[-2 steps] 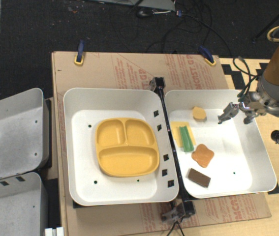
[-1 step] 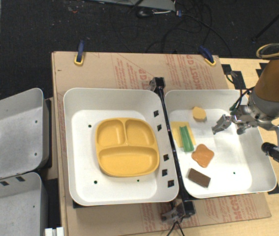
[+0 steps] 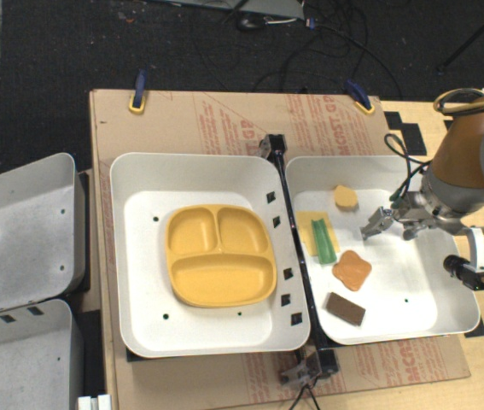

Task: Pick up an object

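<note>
The right bin (image 3: 412, 314) holds a small yellow-orange round piece (image 3: 346, 197) near its back, a green and yellow flat bar (image 3: 319, 238) at its left, an orange lumpy piece (image 3: 352, 270) in the middle and a dark brown block (image 3: 345, 308) near the front. My gripper (image 3: 393, 223) hangs over the right half of this bin, to the right of the orange piece and below-right of the round piece. Its two fingers stand spread apart, with nothing between them.
The left bin (image 3: 139, 314) carries a yellow divided tray (image 3: 221, 255). A black divider (image 3: 291, 229) runs between the bins. Grey metal panels (image 3: 20, 229) lie off the bench at left. Blue and yellow clamps (image 3: 139, 92) hold the board's back edge.
</note>
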Tool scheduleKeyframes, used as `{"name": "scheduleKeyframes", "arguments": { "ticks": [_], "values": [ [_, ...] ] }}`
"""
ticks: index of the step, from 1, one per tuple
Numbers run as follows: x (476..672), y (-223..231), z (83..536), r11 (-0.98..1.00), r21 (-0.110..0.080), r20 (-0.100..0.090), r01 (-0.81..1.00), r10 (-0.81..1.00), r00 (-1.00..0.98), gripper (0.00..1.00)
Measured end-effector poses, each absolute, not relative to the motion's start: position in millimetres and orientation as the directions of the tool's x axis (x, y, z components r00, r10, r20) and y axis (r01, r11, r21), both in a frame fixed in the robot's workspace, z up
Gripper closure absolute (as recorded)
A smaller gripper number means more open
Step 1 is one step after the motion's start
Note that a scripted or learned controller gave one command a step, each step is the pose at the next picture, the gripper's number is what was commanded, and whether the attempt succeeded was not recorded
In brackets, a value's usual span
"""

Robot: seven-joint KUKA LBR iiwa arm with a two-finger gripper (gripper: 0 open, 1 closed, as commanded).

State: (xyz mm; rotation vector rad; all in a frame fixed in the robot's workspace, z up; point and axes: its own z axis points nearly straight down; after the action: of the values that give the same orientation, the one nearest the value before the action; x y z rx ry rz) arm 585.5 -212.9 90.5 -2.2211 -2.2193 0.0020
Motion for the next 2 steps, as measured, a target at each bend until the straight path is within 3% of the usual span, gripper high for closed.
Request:
{"name": "scheduleKeyframes", "arguments": {
  "ticks": [1, 2],
  "values": [
    [586.8, -213, 103, -0.001, 0.002, -0.001, 1.000, 1.000, 0.001, 1.00],
    [591.9, -211, 147, 0.002, 0.006, -0.002, 1.000, 1.000, -0.002, 1.00]
  ]
}}
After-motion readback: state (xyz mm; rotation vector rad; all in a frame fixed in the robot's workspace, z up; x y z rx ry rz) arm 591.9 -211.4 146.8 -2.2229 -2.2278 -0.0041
